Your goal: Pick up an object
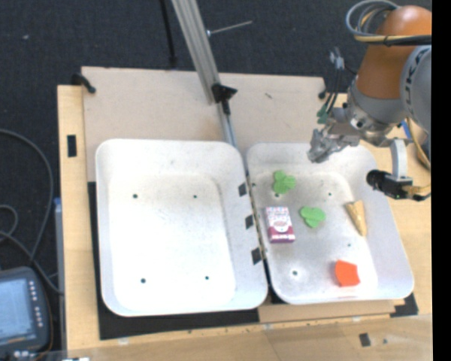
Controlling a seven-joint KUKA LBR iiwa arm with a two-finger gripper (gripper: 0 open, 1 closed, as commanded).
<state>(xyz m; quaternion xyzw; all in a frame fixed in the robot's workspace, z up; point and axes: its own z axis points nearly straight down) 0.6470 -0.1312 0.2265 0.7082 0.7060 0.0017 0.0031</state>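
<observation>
My hand (320, 150) hangs over the right bin (383, 277) at its 12 o'clock edge; open or closed, I cannot tell. The nearest toy, a green piece (283, 181), lies toward 7 o'clock.

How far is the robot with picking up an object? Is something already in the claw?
Nothing looks picked yet. The claw hangs over the far edge of the right bin, with no object seen between its fingers. Two green pieces, the small pink box, the tan cone and the orange block all lie in that bin. Choosing one, descending, gripping and lifting are left.
</observation>
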